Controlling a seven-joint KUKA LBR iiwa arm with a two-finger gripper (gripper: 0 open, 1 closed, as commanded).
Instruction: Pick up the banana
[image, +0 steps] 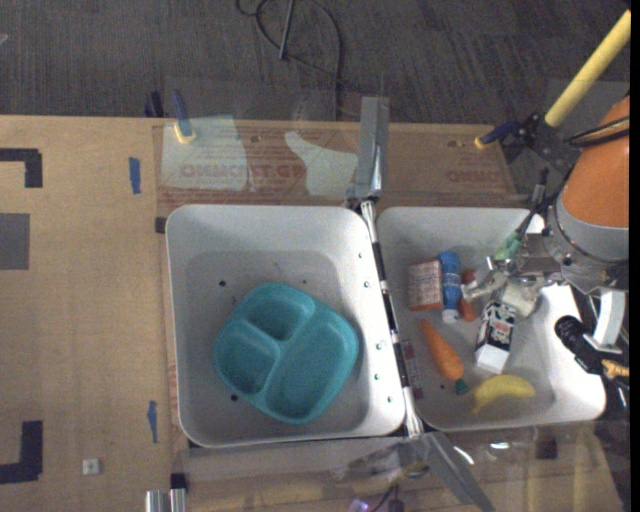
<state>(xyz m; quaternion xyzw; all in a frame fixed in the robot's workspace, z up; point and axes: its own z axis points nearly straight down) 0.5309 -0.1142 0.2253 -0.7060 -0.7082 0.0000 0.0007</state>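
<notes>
The yellow banana (503, 389) lies in the right bin (400, 240) near its front edge, just right of the orange carrot (443, 355). My gripper (492, 283) hangs over the middle of that bin, beyond the banana and well apart from it. It sits close above a black-and-white milk carton (495, 336) and next to a blue bottle (451, 283). Nothing of the banana is covered.
A brown box (425, 284) lies left of the blue bottle. The left bin (190, 300) holds a teal divided plate (287, 352). The grey arm with its orange band (600, 180) reaches in over the right bin's far right corner. A metal divider (385, 300) separates the bins.
</notes>
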